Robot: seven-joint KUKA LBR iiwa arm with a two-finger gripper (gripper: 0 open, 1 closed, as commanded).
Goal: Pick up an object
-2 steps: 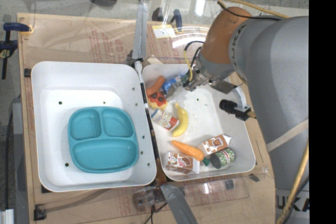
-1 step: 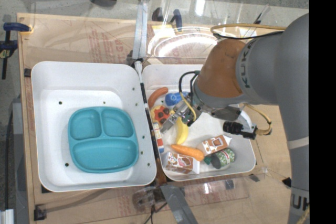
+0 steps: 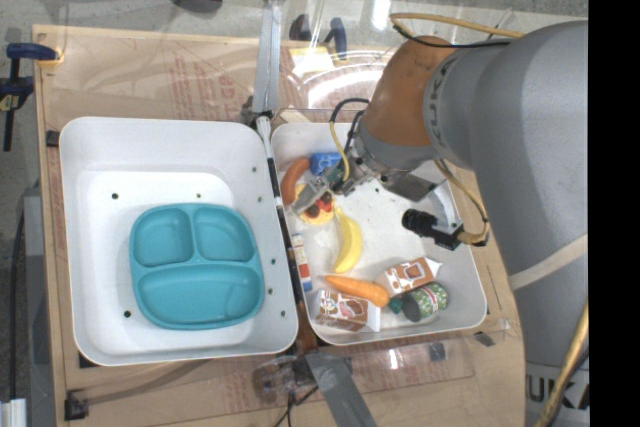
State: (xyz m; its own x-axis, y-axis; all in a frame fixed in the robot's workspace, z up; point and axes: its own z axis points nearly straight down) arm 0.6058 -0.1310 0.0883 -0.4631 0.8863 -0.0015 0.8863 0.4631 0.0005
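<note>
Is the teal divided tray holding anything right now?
Empty. The teal tray in the left bin shows three bare compartments.

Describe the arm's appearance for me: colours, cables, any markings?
The arm is bulky, rounded and grey, with an orange band above the wrist. A yellowish cable loops over it and dark cables run near the wrist. Its gripper is small, metallic grey.

two white bins (image 3: 90, 155); the left one holds a turquoise divided tray (image 3: 196, 265). in the right bin: a yellow banana (image 3: 348, 243), an orange carrot (image 3: 357, 290), a blue block (image 3: 323, 162), a dark green can (image 3: 422, 301). the arm (image 3: 520, 125) is grey with an orange band (image 3: 405, 100).
</note>
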